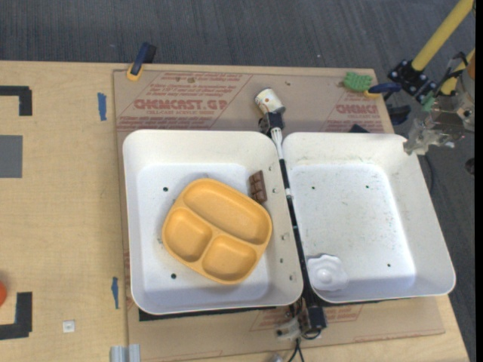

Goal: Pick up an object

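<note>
Tool (pixel 429 134) is seen at the right edge of the view, above the far right corner of the right bin (pixel 423 202), outside its floor. Whether it is apart or together cannot be told, as the metal parts are blurred and small. Nothing is seen clamped in it.

Two white bins are set side by side on a brown board (pixel 189 96) printed with red lettering, which lies on the tabletop (pixel 53 202).

Left bin (pixel 143 202): a yellow tray (pixel 217 229) with three compartments is found lying flat near the middle, turned at a slant. A small brown block (pixel 257 186) is noted just beside the tray's far right edge, close to the bin's right wall. Contact between the two cannot be confirmed.

Right bin: a white cap-like object (pixel 327 271) is found at the near left corner, close to the wall. The floor is marked with fine dark specks.

Between the bins a black clamp strip (pixel 287 202) is run along the shared edge, with a white knob (pixel 266 98) at its far end.

A green clip (pixel 355 81) is noted at the board's far right corner and a yellow-and-blue clip (pixel 140 60) at its far left. Blue tape (pixel 102 105) is seen on the tabletop to the left of the board.
</note>
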